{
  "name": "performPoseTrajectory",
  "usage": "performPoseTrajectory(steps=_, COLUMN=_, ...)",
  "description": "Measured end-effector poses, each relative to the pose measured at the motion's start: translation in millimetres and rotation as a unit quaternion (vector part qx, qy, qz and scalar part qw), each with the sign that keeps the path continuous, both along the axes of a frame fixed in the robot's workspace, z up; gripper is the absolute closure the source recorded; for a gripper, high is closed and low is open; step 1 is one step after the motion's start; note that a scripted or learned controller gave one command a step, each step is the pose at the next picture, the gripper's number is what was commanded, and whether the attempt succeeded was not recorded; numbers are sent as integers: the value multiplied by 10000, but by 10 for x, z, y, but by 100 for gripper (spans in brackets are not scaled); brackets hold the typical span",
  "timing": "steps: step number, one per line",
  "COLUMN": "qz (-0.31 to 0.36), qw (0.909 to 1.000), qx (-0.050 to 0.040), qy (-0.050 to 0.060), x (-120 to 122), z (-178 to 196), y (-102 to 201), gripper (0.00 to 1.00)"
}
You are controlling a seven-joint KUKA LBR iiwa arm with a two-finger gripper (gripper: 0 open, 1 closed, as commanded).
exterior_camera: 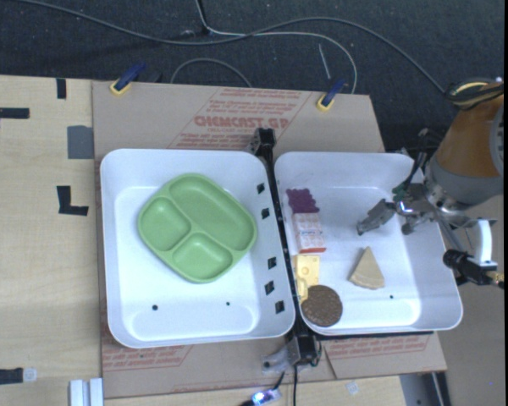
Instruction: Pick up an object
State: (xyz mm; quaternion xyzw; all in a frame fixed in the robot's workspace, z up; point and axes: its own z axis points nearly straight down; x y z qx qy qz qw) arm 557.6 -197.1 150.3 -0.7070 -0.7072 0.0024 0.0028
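The right bin (406, 172) holds several food items. A purple grape cluster (301, 200) lies at its upper left. Below it come a pink-and-white wafer (309, 232), a yellow cheese piece (306, 269) and a round brown cookie (323, 305). A tan wedge of bread (368, 270) lies near the bin's middle. My gripper (379, 218) hangs over the right bin, above and slightly right of the wedge, its dark fingers pointing left. Nothing shows between them.
The left bin (123, 227) holds a green divided plate (197, 225). Black clips run along the divider (275, 227) between the bins. The cardboard sheet (237, 112) lies under both bins. The arm's grey wrist (461, 167) sits over the right bin's right rim.
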Motion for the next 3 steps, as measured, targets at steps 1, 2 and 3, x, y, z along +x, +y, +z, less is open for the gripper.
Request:
performPoseTrajectory(steps=1, qz=7, qw=10000, qx=3, qy=-4, x=-4, z=-606, y=96, gripper=0)
performPoseTrajectory(steps=2, qz=3, qw=10000, qx=-13, qy=-41, x=3, z=-644, y=93, gripper=0)
performPoseTrajectory(steps=3, qz=2, qw=10000, qx=-28, qy=-56, x=10, z=-535, y=88, gripper=100)
